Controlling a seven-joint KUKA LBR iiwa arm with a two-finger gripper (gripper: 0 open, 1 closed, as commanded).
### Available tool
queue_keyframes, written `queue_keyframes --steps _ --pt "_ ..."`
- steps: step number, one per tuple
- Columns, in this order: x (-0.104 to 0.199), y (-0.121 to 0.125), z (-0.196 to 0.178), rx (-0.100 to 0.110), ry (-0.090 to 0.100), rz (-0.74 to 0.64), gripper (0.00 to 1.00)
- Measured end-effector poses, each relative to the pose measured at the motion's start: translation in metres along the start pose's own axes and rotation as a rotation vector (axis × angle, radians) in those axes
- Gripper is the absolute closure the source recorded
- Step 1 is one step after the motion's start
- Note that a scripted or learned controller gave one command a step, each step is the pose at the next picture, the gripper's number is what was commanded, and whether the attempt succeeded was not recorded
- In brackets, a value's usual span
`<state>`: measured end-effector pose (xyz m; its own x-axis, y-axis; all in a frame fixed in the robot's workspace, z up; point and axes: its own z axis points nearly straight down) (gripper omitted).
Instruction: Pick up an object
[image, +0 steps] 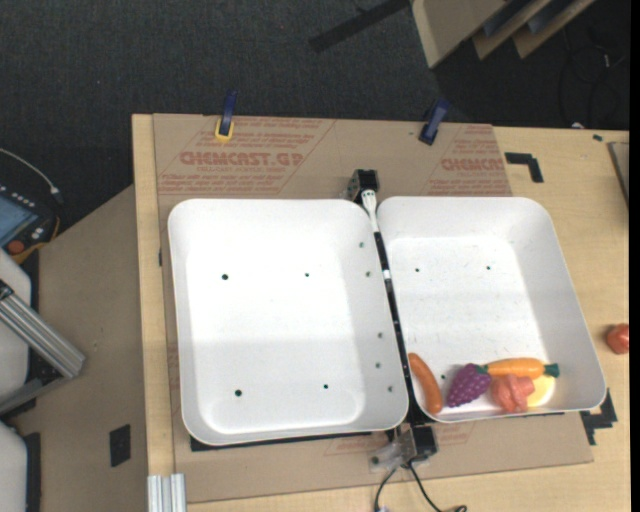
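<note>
Along the near wall of the right bin (560, 260) lie a toy sausage (424, 382), purple grapes (467, 384), a carrot (521, 368) and a red piece (508, 392); the gripper's state cannot be told.

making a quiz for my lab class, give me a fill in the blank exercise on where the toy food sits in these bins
1. All the toy food lies in the ____ bin.
2. The purple grapes lie between the hot dog and the ____ piece.
3. The carrot lies along the bin's ____ edge.

Missing words: right; red; near
</note>
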<state>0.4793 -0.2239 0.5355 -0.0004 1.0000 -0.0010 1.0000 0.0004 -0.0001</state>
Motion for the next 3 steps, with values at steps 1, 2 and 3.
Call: queue_keyframes --steps 1,2,3 --pt "0.0 0.0 0.0 0.0 0.0 0.0 1.0" --pt "0.0 0.0 0.0 0.0 0.0 0.0 1.0" --pt "0.0 0.0 0.0 0.0 0.0 0.0 1.0"
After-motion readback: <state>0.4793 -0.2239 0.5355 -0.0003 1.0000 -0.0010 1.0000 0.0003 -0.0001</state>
